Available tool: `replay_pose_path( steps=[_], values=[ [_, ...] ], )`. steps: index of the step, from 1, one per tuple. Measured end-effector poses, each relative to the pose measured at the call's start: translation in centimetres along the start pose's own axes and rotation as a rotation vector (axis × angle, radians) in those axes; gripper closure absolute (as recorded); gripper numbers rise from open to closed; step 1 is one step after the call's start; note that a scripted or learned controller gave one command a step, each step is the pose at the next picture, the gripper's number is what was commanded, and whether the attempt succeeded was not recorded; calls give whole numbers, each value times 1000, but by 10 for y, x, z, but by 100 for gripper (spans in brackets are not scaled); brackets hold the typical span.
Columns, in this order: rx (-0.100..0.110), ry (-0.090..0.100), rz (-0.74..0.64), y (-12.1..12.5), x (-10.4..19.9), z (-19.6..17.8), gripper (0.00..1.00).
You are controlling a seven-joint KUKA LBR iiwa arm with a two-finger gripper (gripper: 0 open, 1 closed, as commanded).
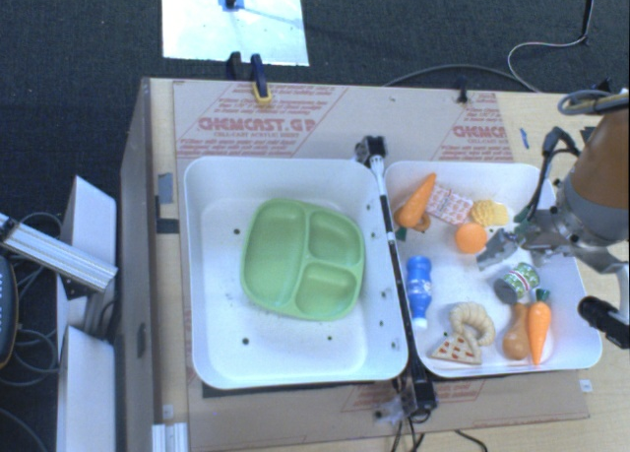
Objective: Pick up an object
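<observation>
**Camera view: gripper low over the right bin, among toy food**

Camera view looks down on two white bins side by side. The left bin [212,342] holds a green divided plate [302,259], lying flat with its three compartments facing up. The right bin [581,347] holds the small items.

The gripper [499,248] reaches in from the right, its grey fingers pointing left and slightly down in the frame, just right of an orange ball [471,237] and just above a small can [518,283]. Nothing is visibly caught between the fingers; whether they stand released or clenched cannot be told at this resolution.

Near the bin's upper left, a carrot [417,201] lies with its long axis running diagonally, narrow tip toward the upper right and thick end toward the lower left. Beside it sit a pink-and-white patterned packet [449,205] and a yellow corn-like piece [489,212]. A blue bottle [419,288] lies along the divider, its long axis near vertical in the frame, white cap toward the bottom. Lower down are a croissant [472,320], a pizza slice [454,349], a tan pear-shaped piece [516,338], and a second carrot [538,329] lying vertically, green top up and tip downward.
</observation>
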State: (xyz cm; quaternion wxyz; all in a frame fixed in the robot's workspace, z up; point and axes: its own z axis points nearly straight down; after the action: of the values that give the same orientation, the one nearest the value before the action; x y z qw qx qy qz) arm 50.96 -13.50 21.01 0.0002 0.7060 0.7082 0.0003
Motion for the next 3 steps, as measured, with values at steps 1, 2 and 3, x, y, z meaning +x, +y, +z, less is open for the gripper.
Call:
replay_pose_path(
  steps=[1, 2, 3],
  values=[
    [-17, -5, 0, 26, -40, 101, 0],
    [-1, 0, -1, 89, 21, 126, 0],
    [-1, -1, -1, 149, 32, 125, 0]
  ],
)
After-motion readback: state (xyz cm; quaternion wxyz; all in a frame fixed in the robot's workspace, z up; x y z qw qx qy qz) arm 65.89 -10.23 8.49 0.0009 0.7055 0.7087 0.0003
